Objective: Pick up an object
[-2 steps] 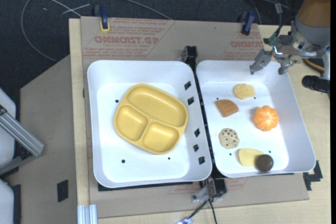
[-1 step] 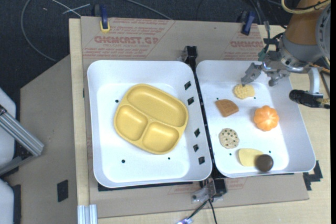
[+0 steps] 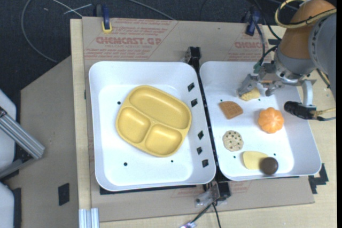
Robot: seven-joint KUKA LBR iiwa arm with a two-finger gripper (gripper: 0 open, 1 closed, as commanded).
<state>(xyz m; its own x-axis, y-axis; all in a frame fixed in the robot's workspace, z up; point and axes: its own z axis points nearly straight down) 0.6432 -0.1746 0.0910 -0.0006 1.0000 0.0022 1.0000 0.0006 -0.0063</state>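
My gripper [image 3: 258, 86] hangs low over the back of the right bin [image 3: 304, 165], reaching in from the right. Directly under it, partly hidden, lies a small pale yellow piece [image 3: 249, 96]; whether the gripper touches it I cannot tell. Further forward in the same bin lie a brown toast-like wedge [image 3: 231, 109], an orange [image 3: 271, 120], a speckled cookie [image 3: 232, 140], and a yellow piece [image 3: 252, 158] with a dark brown ball [image 3: 269, 166] against it.
The left bin [image 3: 101, 168] holds a yellow divided plate [image 3: 154, 120]. Black clips [image 3: 193, 55] join the bins along the middle. A cable and black connector [image 3: 299, 110] hang from the arm over the right bin's right side.
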